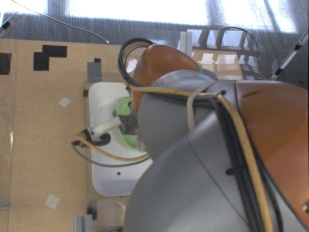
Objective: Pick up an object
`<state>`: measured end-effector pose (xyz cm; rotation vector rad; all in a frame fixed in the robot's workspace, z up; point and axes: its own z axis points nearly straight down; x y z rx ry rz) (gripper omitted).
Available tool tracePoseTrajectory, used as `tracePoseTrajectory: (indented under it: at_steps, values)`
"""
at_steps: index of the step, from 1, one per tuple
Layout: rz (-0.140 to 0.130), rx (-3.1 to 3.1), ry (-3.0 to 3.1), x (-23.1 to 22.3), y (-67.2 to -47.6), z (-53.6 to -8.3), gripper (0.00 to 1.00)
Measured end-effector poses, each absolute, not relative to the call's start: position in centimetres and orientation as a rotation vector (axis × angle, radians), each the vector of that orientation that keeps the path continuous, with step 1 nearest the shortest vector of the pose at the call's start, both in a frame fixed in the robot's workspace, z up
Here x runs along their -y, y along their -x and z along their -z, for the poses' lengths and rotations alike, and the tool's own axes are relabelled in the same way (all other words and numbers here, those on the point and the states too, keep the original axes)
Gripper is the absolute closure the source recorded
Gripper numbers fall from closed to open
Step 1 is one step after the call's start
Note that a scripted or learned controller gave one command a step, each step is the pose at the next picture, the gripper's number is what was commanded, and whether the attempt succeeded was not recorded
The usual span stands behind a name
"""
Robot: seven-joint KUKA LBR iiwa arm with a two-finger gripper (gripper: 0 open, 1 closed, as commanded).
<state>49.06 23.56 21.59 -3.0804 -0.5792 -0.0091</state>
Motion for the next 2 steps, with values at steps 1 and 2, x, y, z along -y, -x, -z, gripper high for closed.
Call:
tracePoseTrajectory:
  at_steps: [1,2]
  values:
    - [0.001,0.318,3.124,-23.4,-48.7,-19.1,1.0]
    - [0.005,0.319,3.121,-23.5,-48.9,-20.2,1.0]
